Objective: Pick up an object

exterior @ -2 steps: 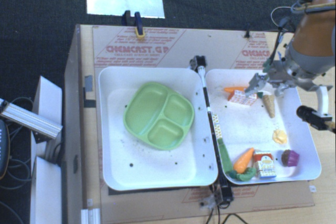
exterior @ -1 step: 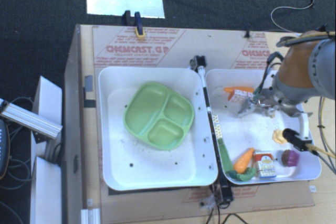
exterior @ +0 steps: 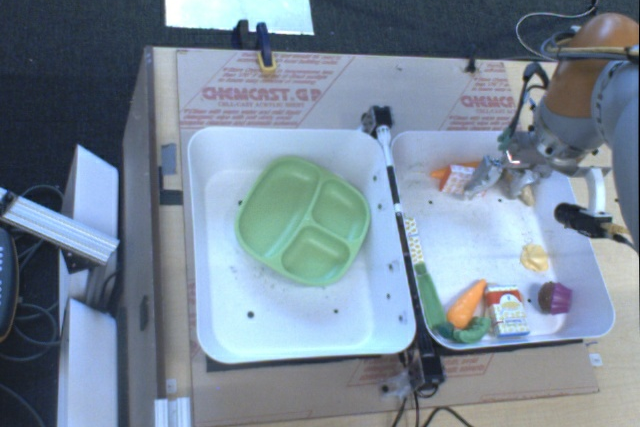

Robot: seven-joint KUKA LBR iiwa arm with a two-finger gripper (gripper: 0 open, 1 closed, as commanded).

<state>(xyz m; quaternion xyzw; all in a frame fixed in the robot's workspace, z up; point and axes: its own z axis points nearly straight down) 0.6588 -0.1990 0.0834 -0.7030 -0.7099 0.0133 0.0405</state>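
My gripper (exterior: 503, 177) hangs low over the far part of the right bin (exterior: 470, 240), just right of a small orange and white box (exterior: 456, 178). Its fingers are spread with nothing between them. Along the bin's near side lie a carrot (exterior: 466, 303), a green pod (exterior: 440, 312), a small red and white carton (exterior: 508, 311) and a purple and brown piece (exterior: 554, 296). A pale yellow piece (exterior: 535, 257) rests near the right wall. The left bin (exterior: 225, 315) holds a green divided plate (exterior: 304, 219).
A ruler-like strip (exterior: 398, 215) runs along the seam between the two bins. A black clamp (exterior: 255, 40) sits at the bench's far edge. The arm's grey body and orange band (exterior: 590, 65) rise at the right over the bin's far corner.
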